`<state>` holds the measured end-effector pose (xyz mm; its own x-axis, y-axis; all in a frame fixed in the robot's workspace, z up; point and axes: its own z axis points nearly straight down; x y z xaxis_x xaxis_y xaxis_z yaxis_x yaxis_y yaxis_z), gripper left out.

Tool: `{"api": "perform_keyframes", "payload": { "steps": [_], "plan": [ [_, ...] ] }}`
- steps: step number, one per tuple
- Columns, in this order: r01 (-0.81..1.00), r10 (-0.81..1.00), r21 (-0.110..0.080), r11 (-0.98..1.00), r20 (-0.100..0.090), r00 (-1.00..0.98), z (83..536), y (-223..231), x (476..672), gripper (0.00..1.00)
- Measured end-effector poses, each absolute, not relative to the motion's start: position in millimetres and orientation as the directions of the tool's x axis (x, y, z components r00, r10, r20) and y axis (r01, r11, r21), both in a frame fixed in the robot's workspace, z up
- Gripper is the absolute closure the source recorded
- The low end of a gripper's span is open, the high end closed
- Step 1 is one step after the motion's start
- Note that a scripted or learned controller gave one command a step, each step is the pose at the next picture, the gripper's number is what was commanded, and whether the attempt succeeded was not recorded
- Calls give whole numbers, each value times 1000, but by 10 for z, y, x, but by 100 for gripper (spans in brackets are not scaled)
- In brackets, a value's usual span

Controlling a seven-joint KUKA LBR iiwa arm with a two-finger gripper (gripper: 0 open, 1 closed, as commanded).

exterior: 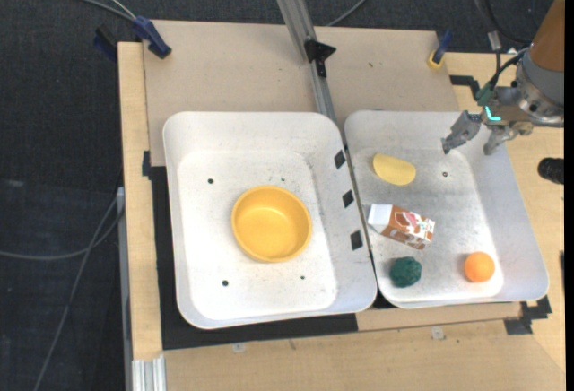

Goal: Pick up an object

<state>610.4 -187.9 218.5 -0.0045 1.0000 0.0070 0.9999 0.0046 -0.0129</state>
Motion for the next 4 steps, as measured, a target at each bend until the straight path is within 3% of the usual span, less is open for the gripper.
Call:
{"api": "perform_keyframes", "payload": {
  "steps": [1,2,3,4],
  "plan": [
    [1000,1000,-12,5,7,-5,2187,-1880,6105,0],
    [1000,1000,-19,3,6,-2,1694,-1909,6155,0],
    [1000,1000,-20,1,7,-1,1173,-1890,6035,0],
    [1000,1000,-18,2,7,-1,925,-1865,6019,0]
  ]
}}
